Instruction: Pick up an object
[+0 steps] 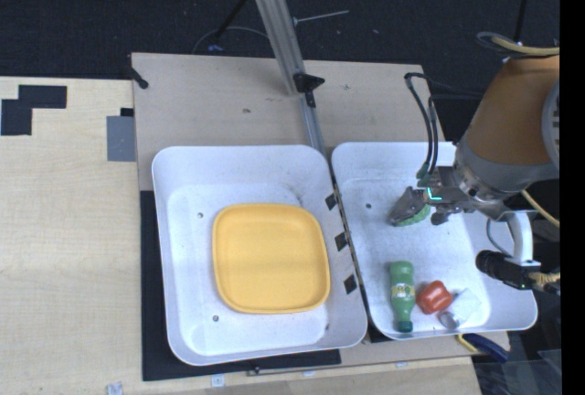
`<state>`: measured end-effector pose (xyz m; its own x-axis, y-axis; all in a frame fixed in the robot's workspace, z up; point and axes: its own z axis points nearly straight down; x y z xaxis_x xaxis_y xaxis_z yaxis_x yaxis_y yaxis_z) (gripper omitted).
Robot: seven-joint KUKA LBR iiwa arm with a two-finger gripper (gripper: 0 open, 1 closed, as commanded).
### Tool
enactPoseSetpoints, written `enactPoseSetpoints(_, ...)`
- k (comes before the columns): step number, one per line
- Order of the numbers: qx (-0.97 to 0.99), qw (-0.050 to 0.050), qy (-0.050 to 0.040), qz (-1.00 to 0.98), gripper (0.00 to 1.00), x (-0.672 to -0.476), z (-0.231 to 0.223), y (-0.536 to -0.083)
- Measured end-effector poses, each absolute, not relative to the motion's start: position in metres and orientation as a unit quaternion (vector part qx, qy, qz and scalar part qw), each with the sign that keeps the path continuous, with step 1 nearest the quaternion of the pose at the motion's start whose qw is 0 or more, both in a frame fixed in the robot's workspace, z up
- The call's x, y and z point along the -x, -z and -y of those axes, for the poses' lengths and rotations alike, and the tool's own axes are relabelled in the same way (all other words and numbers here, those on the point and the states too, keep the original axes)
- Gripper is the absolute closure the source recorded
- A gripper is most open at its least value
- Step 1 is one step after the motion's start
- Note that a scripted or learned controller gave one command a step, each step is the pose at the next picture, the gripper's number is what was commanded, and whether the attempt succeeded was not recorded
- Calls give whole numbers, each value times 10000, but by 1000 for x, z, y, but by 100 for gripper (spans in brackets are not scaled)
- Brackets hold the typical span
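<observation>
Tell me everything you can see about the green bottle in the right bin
The green bottle looks like plastic, with a darker green cap end and a pale label with some red around its middle. It lies on its side on the floor of the right bin, near the front edge, lengthwise front to back. A red object sits right beside it, very close or touching. The claw is apart from it, farther back.

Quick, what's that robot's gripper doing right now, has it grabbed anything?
Gripper: down in the right bin, right at a small green object; whether it is open, closed or holding it cannot be told.
</observation>
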<state>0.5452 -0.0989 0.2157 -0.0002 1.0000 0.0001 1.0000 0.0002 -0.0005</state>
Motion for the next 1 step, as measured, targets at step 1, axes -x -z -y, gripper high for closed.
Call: enactPoseSetpoints(1, 7070, 2, -2, 7072, 0, -545, 99, -216)
